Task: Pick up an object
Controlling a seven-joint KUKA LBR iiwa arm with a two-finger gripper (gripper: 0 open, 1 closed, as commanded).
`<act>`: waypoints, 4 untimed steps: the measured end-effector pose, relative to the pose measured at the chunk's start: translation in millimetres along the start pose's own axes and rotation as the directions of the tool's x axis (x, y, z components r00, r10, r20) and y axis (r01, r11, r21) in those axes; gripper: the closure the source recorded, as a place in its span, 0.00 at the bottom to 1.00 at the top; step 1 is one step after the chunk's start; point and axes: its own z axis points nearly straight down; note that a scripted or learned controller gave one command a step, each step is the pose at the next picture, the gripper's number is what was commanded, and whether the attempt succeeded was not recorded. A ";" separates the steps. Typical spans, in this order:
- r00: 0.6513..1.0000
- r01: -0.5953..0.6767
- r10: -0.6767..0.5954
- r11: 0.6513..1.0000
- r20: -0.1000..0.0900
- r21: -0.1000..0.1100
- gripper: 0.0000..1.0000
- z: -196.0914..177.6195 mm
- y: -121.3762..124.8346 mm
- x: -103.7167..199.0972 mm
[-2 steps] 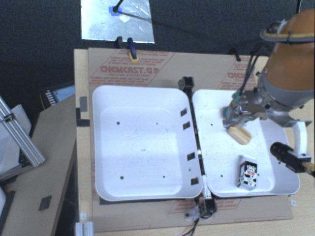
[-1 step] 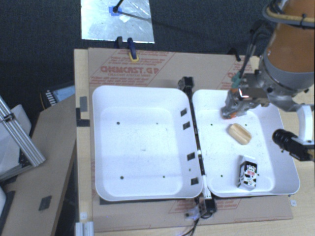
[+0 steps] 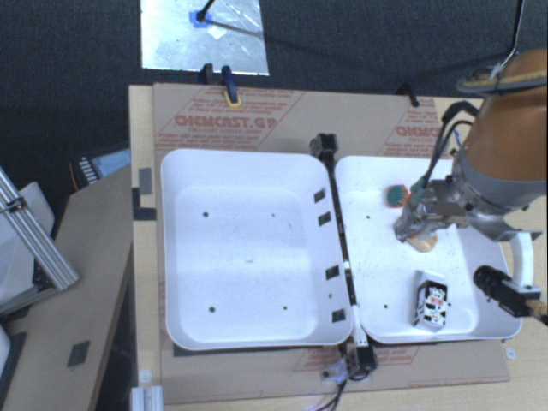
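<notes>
My gripper (image 3: 411,228) is down in the right bin (image 3: 370,315), approx. mid-bin toward its far half. The arm comes in from the right, w/ the orange band (image 3: 512,135) above the wrist. My fingers point down at the bin floor; can't tell if they're open or closed from this angle, too dark and bunched together. Nothing visibly sits between them.

Objs in the right bin: a tan rounded piece (image 3: 423,242) just beside my fingers, touching or nearly so on their near-right side, partly hidden under the wrist. A small teal object (image 3: 396,196) sits near, on the far side of the gripper, apart from the fingers. A black-and-white cow-patterned item (image 3: 433,304) lies well toward the near edge of the bin, apart from the rest.

Left bin (image 3: 180,229) sits beside the right one, the two rims touching along a line of black clips (image 3: 331,272). Both bins rest on a cardboard sheet (image 3: 257,110) on the worktop. A shiny foil square (image 3: 204,22) lies on the dark floor beyond the cardboard.
</notes>
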 end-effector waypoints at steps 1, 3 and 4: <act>1.000 0.013 -0.013 1.000 -0.003 -0.018 1.00 -73.1 27.3 50.5; 1.000 0.012 -0.012 1.000 -0.003 -0.013 1.00 -40.5 1.0 46.2; 1.000 0.011 -0.011 1.000 -0.003 -0.013 1.00 -50.0 1.8 43.8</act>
